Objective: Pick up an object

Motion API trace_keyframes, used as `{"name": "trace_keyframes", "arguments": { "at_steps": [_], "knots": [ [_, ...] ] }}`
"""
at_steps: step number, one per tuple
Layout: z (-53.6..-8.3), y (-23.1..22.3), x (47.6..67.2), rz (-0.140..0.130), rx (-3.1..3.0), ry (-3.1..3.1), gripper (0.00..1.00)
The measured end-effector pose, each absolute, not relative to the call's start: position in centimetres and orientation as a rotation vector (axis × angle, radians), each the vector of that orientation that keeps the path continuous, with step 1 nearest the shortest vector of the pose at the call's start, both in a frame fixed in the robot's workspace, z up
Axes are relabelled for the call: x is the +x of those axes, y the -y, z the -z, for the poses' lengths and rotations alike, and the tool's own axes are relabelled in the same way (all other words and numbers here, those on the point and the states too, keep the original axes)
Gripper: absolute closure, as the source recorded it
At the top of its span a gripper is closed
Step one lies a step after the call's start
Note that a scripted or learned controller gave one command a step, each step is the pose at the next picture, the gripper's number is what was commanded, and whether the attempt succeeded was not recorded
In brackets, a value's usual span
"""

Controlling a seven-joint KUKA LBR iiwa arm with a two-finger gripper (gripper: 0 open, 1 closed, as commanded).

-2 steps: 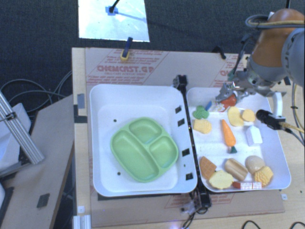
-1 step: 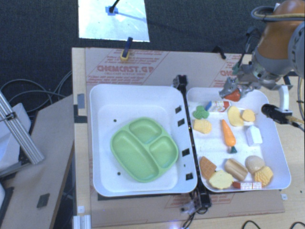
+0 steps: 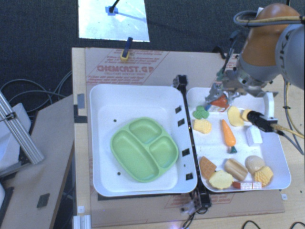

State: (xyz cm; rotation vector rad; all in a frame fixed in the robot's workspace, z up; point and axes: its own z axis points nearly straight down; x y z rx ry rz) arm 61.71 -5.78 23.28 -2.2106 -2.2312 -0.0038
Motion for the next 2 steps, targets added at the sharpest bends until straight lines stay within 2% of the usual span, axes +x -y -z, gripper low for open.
{"name": "trace_keyframes", "arguments": {
  "at_steps": [1,2],
  "knots": [
    [-22.8,2.2,61.0,0.002,-2.212,2.230,1.00],
    [-22.4,4.0,60.5,0.000,-2.221,2.222,1.00]
  ]
}}
